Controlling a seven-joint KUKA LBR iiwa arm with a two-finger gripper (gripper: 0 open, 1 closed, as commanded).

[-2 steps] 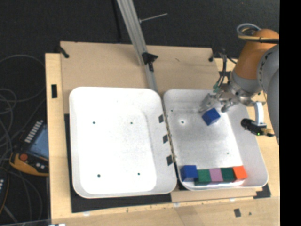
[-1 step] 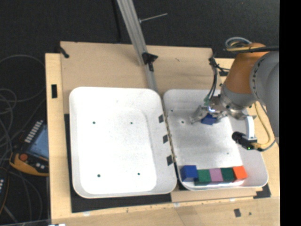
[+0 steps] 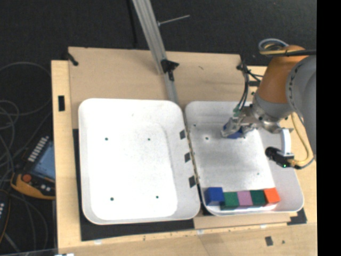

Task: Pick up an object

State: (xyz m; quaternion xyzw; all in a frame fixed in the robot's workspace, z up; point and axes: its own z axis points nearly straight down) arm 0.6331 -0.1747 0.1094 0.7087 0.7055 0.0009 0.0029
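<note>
**Robot arm over the right bin, a blue object at its gripper**

A grey arm with an orange band reached in from the right above a wooden bench. Its gripper hung over the upper part of the right bin. A small blue object sat at the fingertips, though whether the fingers were clamped on it could not be told. Along the bin's near edge lay a row of blocks touching each other: a blue block, a green block, a pink block, a dark green block and an orange block. The left bin sat just beside the right one.
</note>
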